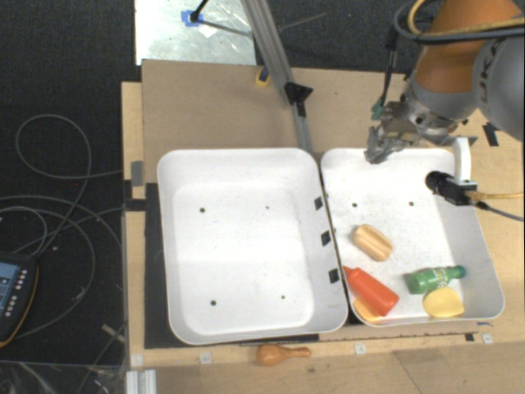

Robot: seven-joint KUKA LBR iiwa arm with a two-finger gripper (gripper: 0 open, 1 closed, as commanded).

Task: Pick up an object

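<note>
Nearest the lens: small orange-brown gourd-shaped toy (283,353) lying on the bench (213,113) just in front of the right bin (472,245), outside its front-left corner, long axis left-right, narrow end pointing right.

Right bin: shallow white plastic, matte, rounded corners, speckled floor. All loose objects sit in its front half:
- tan bread-roll-shaped piece (372,242), smooth, oblong, mid-bin toward the left wall, long axis diagonal, upper-left to lower-right.
- red-orange bottle-like piece (372,290), glossy, at the bin's front-left corner against the left wall, axis diagonal, narrow end up-left.
- green bottle (434,278), lying on its side in the front-right area, axis nearly left-right, pale cap end pointing right.
- yellow rounded piece (443,304), smooth, just in front of the green bottle, near the front rim; can't tell if they touch.

Gripper (379,152): grey metal, hanging over the bin's back-left corner rim, well apart from every object. Nothing visibly between the fingers; can't tell whether they are apart or together from this angle. Orange band (463,35) sits above the wrist, cables looping around it.

Black cylindrical fitting (447,185) with a white bracket sits at the bin's back-right rim.

Left bin (238,245) abuts the right bin's left wall; black clips along the seam. Grey tripod pole (275,48) runs diagonally behind the bins.
</note>
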